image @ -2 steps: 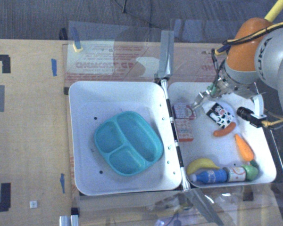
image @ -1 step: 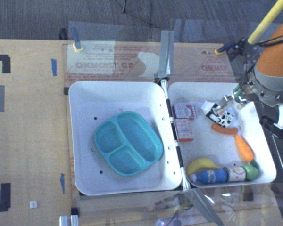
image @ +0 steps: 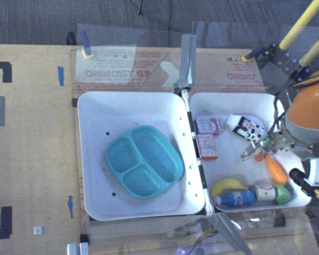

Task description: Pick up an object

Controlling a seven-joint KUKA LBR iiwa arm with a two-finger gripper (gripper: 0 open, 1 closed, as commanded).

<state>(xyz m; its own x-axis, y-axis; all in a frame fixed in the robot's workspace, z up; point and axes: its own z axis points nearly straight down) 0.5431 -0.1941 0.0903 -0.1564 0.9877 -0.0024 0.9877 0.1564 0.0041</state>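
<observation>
**Fingers low in the right bin, nothing held**

Your fingers [image: 257, 149] hang low over the middle of the right bin [image: 223, 97], spread a little, with nothing between them. The orange carrot [image: 276, 169] lies just beside them toward the bin's right edge; the black-and-white carton [image: 246, 127] sits near, toward the far edge. Along the near edge you have a yellow banana [image: 228, 186], a blue bottle [image: 237, 198] and a green-capped piece [image: 282, 194] crowded together. The left bin [image: 90, 142] carries a teal divided tray [image: 144, 161]. Watch for a miss: the carrot is narrow and tilted, so closing off-centre could nudge it aside
</observation>
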